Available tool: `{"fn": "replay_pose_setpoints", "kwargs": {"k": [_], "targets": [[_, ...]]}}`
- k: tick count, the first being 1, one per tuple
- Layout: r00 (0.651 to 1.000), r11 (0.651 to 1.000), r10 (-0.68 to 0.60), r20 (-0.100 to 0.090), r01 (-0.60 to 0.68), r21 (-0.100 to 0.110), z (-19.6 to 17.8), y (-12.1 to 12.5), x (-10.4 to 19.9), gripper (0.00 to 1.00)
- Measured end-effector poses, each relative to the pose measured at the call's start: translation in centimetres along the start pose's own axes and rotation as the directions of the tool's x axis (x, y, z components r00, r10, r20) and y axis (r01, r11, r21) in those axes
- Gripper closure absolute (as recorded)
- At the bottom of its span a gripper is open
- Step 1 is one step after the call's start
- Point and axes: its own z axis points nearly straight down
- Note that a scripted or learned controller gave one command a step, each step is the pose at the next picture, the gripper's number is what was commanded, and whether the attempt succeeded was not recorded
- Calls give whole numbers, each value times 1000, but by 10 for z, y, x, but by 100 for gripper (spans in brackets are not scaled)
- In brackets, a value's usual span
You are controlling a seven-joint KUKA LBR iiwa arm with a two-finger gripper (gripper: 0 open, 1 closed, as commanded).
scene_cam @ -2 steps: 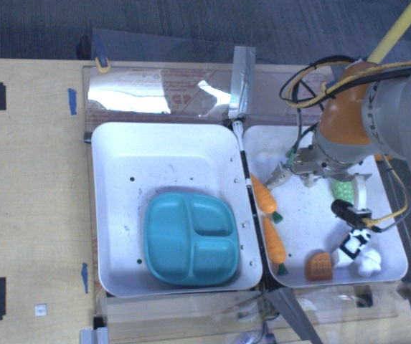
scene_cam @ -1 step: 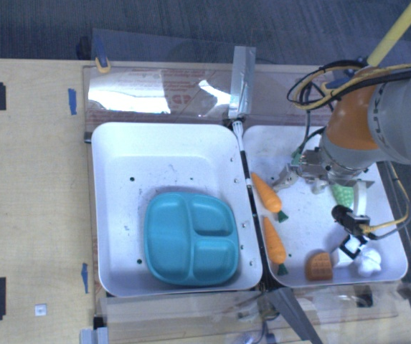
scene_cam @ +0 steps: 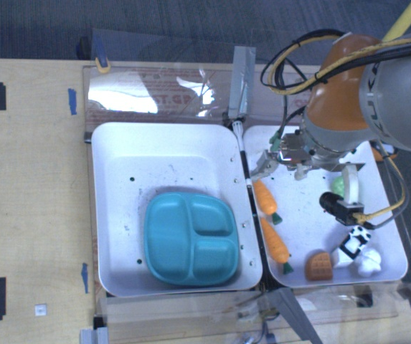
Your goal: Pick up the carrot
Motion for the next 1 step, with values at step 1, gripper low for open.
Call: {"fn": "replay_pose_setpoints", "kwargs": {"k": [1], "targets": [[862,862,-507,1,507,4,3,38,-19,0]]}}
